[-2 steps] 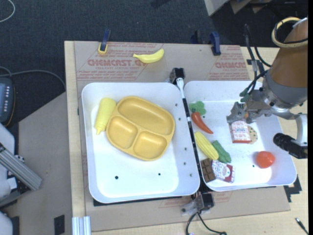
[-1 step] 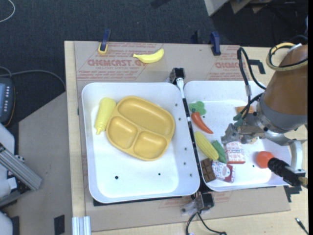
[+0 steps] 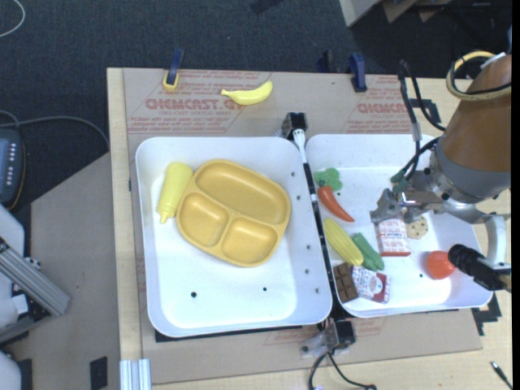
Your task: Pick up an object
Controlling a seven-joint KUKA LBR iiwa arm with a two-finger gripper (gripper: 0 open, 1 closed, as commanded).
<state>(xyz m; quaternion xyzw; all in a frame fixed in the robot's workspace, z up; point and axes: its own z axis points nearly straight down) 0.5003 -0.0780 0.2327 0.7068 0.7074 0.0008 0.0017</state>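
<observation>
**A:** Camera view, big stuff first: the left bin (image 3: 154, 242) has a yellow divided plate (image 3: 233, 211) sitting in the middle, with a yellow squeeze bottle (image 3: 171, 190) lying right against the plate's left edge. The right bin (image 3: 357, 149) is where all the small stuff is piled.

**B:** Where's the arm?

**A:** The arm (image 3: 479, 128) comes in from the right, and the gripper (image 3: 400, 207) hangs over the middle of the right bin, just above a red-and-white packet (image 3: 393, 239) and beside a cookie (image 3: 418, 228). Can't tell how wide the gripper is set, and I don't see anything in it.

**B:** And the rest?

**A:** A corn cob (image 3: 342, 241) lies along the bin's left side, with a carrot (image 3: 334, 204) just above it. A tomato (image 3: 439, 264) sits to the right, another small packet (image 3: 370, 284) near the front edge. There's also a banana (image 3: 248, 94) on the board behind the bins, well apart from everything.
</observation>
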